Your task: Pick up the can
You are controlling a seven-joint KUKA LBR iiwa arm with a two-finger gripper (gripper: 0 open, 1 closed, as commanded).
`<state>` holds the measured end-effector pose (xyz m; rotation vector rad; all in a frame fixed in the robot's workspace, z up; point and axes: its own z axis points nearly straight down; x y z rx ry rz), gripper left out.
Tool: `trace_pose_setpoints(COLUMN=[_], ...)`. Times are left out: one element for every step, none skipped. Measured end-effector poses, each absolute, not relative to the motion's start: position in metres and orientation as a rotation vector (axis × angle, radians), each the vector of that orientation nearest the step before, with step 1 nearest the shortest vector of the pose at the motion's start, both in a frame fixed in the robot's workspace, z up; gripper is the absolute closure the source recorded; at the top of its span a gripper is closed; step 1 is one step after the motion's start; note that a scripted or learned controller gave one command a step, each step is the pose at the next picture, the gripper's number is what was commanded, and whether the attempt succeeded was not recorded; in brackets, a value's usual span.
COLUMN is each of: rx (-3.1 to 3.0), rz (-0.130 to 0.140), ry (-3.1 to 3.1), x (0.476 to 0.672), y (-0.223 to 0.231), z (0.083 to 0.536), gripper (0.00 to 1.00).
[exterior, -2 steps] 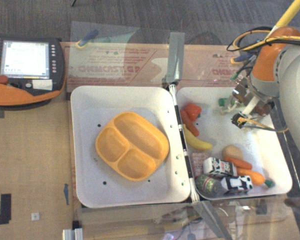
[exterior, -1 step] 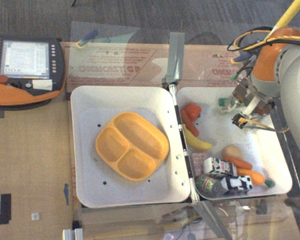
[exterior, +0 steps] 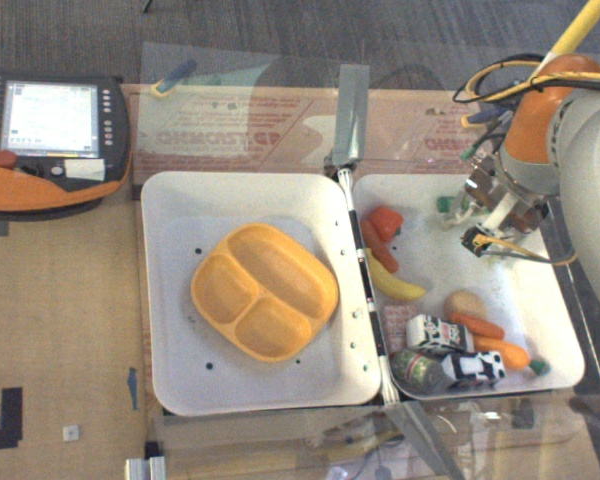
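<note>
Gripper [exterior: 492, 220] hangs over the far right part of the right bin [exterior: 565, 313]. The wrist and cabling hide its tip, so there's no telling if it's open or closed. Nothing is visibly held.

Just left of the gripper sits a small green item [exterior: 446, 205], too small to identify. Further left are a red pepper [exterior: 383, 226] and a banana [exterior: 395, 283], both against the wall between the bins.

The can [exterior: 420, 368] is well apart from the gripper, on the opposite, near side of that bin. It's dark and lying on its side, tucked into the near-left corner. A black-and-white carton [exterior: 440, 333] touches it on the gripper side, and a cow-patterned toy [exterior: 477, 366] butts against its right end. Two carrots [exterior: 477, 326] and a pale potato-like lump [exterior: 465, 303] lie between the gripper and that cluster.

Judgement: the approach hasn't started, and the arm looks parked clear of the clutter. The can looks boxed in by the walls and its neighbours, which likely leaves only a top-down grasp across its body. It could roll or get pushed against the carton.

The left bin [exterior: 170, 368] holds an orange divided plate [exterior: 265, 290]. A teach pendant [exterior: 50, 138] sits on the surface far left.
</note>
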<state>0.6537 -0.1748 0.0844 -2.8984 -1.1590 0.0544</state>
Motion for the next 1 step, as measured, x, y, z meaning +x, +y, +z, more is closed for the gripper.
trace_pose_setpoints(rx=[-2.93], rz=[0.06], ry=[-1.023], x=[0.655], y=[-0.1754], z=[0.0844], gripper=[0.0])
